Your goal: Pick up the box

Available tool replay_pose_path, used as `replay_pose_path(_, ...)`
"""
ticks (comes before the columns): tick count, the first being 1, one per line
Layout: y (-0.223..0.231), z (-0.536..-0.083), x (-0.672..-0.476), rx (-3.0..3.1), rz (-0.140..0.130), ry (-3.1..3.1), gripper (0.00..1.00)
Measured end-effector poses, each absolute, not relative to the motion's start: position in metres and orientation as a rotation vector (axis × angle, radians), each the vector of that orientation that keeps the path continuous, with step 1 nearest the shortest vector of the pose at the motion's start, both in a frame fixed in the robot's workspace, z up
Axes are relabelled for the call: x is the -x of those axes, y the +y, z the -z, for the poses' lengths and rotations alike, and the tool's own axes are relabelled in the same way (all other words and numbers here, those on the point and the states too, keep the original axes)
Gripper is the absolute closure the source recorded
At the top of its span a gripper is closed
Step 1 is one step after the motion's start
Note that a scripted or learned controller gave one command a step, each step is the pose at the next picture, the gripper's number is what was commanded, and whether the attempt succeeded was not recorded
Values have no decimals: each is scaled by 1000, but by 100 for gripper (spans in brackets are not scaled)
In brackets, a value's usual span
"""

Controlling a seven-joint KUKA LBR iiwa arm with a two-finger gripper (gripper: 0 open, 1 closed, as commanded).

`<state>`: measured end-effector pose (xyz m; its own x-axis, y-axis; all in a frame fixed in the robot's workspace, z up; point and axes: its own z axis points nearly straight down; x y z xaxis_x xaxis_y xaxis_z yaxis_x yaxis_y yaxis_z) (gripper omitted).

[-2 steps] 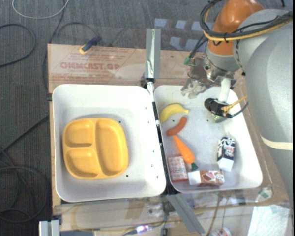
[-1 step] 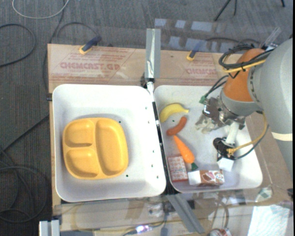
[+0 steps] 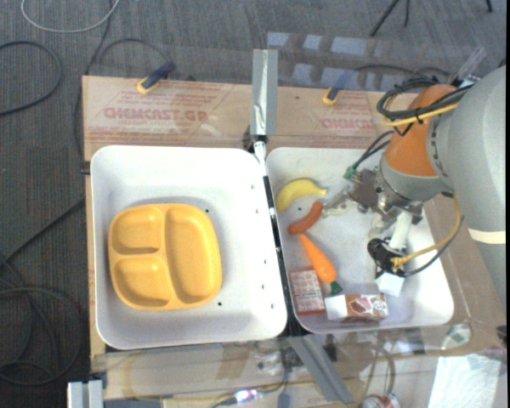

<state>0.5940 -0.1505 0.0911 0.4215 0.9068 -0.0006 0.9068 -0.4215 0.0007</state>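
Low in the right bin [image 3: 429, 303], against its near wall at the lower middle of the frame, lies the box [image 3: 306, 291], small, red and white, flat on its broad face. Just to its right a carton [image 3: 358, 307] lies on its side, close to touching it. A carrot [image 3: 320, 260] slants down from above, and its tip ends at or just beside the box's upper edge. Higher up lie a sausage [image 3: 304, 219] and then a banana [image 3: 299, 194], both clear of the box.

The gripper [image 3: 338, 201] hangs over the upper part of the same bin, right of the banana and well apart from the box. Whether it is wide or narrow cannot be told from this slant, and nothing can be seen in its grasp.

Judged from this, the step in hand is the approach. The gripper should travel toward the lower left and pass above the carrot, not through it. It should then come straight down over the box's middle. Closing across the narrow width looks best, since that keeps the bin's left wall and the carton out of the way. The carrot tip could be nudged or pinched along with the box. The flat pose leaves little side to grip, so a slip is likely.

The left bin [image 3: 153, 167] bears a yellow plate [image 3: 164, 255], which plays no part.
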Motion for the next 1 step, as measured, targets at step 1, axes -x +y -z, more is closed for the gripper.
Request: replay_pose_path(1,-152,-87,-661,-2747,18,1536,0)
